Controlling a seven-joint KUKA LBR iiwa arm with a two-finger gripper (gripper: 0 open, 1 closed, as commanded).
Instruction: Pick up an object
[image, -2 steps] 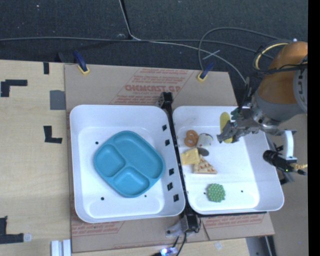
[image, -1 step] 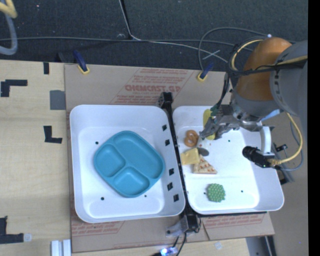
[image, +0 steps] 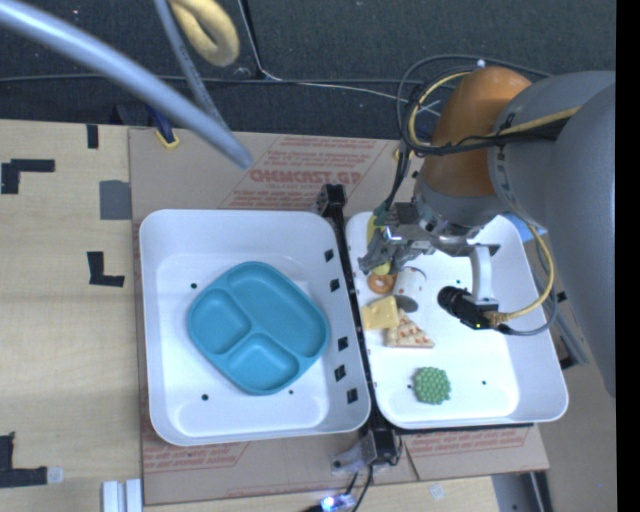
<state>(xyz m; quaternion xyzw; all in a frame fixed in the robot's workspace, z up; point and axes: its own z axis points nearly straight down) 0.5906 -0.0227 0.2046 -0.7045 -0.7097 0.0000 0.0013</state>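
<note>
Red print reading "CHEMCAST GP" could be made out on the brown cardboard sheet (image: 290, 170) under the two bins. A smooth blue plastic tray (image: 258, 326) with three compartments lay in the left bin (image: 160, 300). In the right bin (image: 540, 390) were seen a bumpy round green object (image: 432, 385), a pale yellow wedge (image: 380, 314), a flat tan cracker-like piece (image: 408, 334) and a small orange ring (image: 381, 282). The gripper (image: 385, 255) was lowered at the right bin's upper left corner, just above the ring; whether it was spread or pressed together could not be told.
</note>
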